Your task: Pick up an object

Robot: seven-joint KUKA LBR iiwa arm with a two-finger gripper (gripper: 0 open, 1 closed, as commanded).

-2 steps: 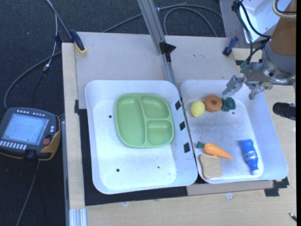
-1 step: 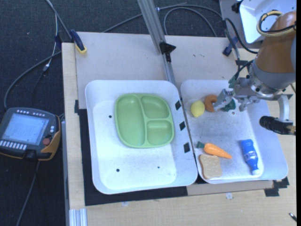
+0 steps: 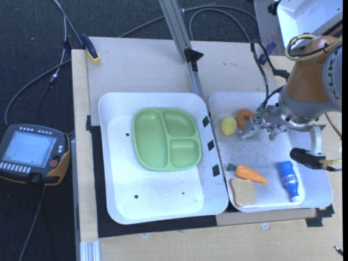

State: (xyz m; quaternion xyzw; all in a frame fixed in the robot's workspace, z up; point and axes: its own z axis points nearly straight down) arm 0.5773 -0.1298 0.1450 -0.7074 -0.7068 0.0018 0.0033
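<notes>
Two white bins seen on surface (image 3: 136, 64). Claw (image 3: 251, 125) low in right bin (image 3: 321, 197), right next to orange round obj (image 3: 243, 116); claw state can't be told, contact unclear. Yellow lemon (image 3: 228, 125) just left of claw. Carrot (image 3: 251, 173), bread slice (image 3: 244, 192), blue tube (image 3: 289, 180) lie below claw, apart. Green divided plate (image 3: 166, 138) in left bin (image 3: 117, 200), well left of claw.
</notes>
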